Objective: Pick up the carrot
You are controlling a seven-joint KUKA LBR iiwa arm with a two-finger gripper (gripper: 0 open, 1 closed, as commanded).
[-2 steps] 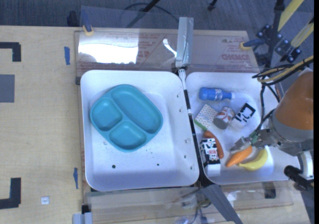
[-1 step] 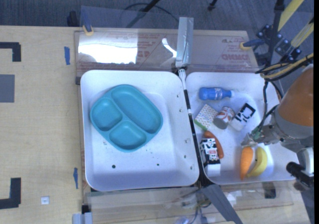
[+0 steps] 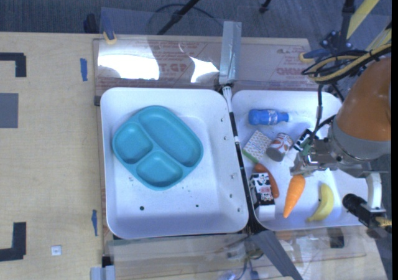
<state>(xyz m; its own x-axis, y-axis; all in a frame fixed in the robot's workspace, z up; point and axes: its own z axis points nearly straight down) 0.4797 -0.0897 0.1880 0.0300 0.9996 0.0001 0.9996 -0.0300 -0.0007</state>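
One banana (image 3: pixel 321 203) lies just beside the carrot (image 3: pixel 294 195).

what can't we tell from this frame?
- Camera view: claw sits at the carrot's top end; open/shut and contact are too small to read.
- Small carton: print too small.
- Can: label blurred.
- Banana: partly hidden by the arm.

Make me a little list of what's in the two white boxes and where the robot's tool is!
left bin: blue divided plate
right bin: carrot, banana, blue bottle, small can, a few small packets
carrot: orange, standing on end, tip down
banana: just right of the carrot
tool: at the carrot's top end
grip: cannot tell
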